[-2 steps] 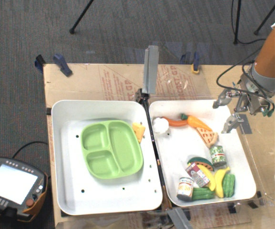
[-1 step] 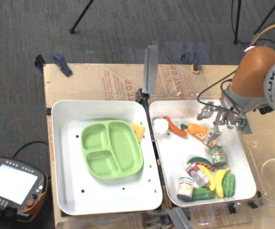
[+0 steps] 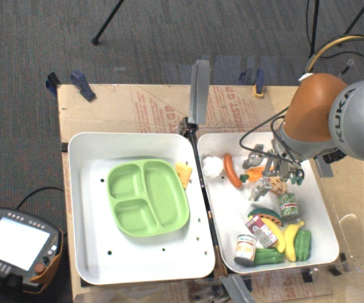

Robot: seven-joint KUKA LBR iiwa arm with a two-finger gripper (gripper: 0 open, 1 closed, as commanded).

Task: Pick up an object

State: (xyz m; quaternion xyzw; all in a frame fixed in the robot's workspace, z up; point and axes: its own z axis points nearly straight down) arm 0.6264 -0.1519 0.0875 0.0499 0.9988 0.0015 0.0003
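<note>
Right bin point(image 3: 320, 197) holds the candidates, heaped loosely toward the worktop's near right corner: banana point(image 3: 290, 235), green pepper point(image 3: 303, 245), small can point(image 3: 246, 247). A sausage point(image 3: 233, 170) and white ball point(image 3: 212, 165) lie near the divider. Left bin point(image 3: 87, 169) carries a green divided plate point(image 3: 148, 196), likely a drop spot.

Arm reaches in from the right edge, orange wrist band high, jaws point(image 3: 269, 180) pointed down over the right bin's far half, just beside an orange piece point(image 3: 255, 173). Cannot tell how wide the jaws stand, nor whether anything is gripped.
</note>
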